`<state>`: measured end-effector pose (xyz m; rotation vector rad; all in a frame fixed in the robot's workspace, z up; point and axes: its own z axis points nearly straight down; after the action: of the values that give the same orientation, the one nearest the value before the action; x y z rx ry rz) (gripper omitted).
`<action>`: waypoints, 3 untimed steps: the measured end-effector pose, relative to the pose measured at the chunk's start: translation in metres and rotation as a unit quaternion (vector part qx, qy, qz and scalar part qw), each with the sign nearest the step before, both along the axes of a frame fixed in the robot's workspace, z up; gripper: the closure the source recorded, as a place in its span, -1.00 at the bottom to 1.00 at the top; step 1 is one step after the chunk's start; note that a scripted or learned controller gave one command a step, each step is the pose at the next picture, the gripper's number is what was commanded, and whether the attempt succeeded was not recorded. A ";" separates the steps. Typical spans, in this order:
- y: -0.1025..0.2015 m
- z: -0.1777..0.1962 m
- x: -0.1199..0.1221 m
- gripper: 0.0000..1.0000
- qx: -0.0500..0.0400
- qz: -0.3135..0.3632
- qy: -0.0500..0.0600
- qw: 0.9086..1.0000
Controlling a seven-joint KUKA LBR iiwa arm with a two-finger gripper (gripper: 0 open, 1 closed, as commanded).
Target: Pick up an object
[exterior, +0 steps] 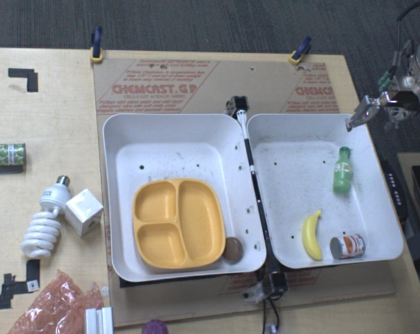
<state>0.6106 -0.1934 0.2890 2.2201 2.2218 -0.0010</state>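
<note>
Starting closest in, along the bottom edge: spotting a pinkish-red mesh bag [57, 302], a white block [99, 320] just beside it and a purple something [154, 327], cut off too much to identify.

Moving over to the far left of the bench: seeing a small green can [9, 156] lying on its side, well apart from everything else. Below it, looking at a white spiral light bulb [44, 221] lying with a white cube [83, 212] right next to it, possibly touching.

Getting to the left bin [119, 138] now: holding a yellow divided plate [177, 223] toward the near side, with a brown ball [233, 250] tucked against the plate's right corner.

Crossing into the right bin [293, 134]: finding the pickable stuff sitting here, untouched. Talking about a banana [311, 235] lying near the front wall, a can with a red label [347, 246] lying on its side just right of it, and a green bottle [343, 170] lying further back, apart from both.

Ending at the far right: watching the gripper [354, 121] hovering over the bin's back right corner, up off the floor and well clear of the bottle. Not carrying anything, going by the view. Honestly not able to tell whether clamped or released, being too small and blurry.
</note>
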 end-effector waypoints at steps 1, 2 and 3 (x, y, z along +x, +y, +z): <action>-0.029 -0.104 0.047 -1.00 0.000 0.001 0.000 1.000; -0.021 -0.197 0.049 -1.00 0.003 0.002 0.002 1.000; -0.023 -0.186 0.049 1.00 0.000 0.003 -0.001 1.000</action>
<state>0.6600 -0.2164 0.1029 2.2134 2.2274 0.0010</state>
